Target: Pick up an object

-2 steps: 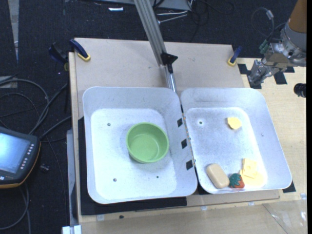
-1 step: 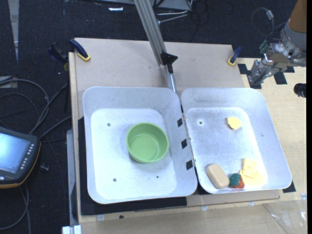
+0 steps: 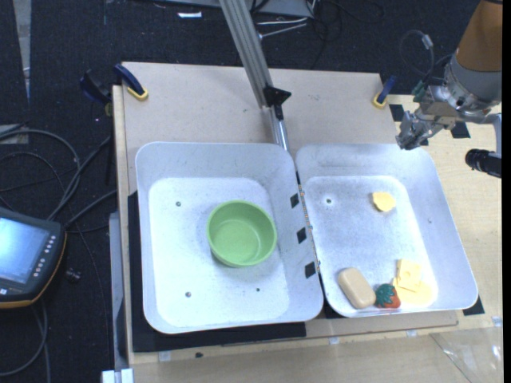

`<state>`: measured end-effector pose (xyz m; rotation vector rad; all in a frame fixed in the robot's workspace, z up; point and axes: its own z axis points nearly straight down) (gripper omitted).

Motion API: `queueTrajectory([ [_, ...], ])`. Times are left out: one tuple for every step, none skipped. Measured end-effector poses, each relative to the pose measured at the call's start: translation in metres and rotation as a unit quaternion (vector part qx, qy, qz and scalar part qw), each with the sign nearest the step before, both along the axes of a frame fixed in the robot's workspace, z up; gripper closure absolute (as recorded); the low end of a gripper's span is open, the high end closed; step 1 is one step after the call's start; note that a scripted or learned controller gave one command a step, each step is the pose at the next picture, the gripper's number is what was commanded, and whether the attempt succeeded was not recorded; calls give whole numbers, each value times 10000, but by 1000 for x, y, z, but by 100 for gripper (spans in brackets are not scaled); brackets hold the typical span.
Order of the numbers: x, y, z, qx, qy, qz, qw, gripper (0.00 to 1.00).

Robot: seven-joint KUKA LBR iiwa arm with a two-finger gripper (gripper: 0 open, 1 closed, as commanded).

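- Nothing is yet picked up; the whole grasp is judged to remain.
- The end effector point(image 3: 411, 136) is poised above the right bin's point(image 3: 447, 214) far corner; its state cannot be told.
- A yellow piece point(image 3: 384, 203) lies in that bin.

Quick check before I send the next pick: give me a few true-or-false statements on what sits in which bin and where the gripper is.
1. The green bowl sits in the left bin. True.
2. The gripper is down among the objects at the near end of the right bin. False: it is at that bin's far right corner, above the rim, away from the objects.
3. A small yellow piece lies alone, apart from the group at the near edge. True.
4. The tan oval block is inside the green bowl. False: it lies in the right bin, beside a red and green item.
5. The bowl lies tipped on its side. False: it stands upright, opening up.
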<state>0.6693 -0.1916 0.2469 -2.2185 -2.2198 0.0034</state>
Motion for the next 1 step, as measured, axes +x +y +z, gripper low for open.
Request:
queueTrajectory([
  [0,0,-64,3,8,0,10000,0],
])
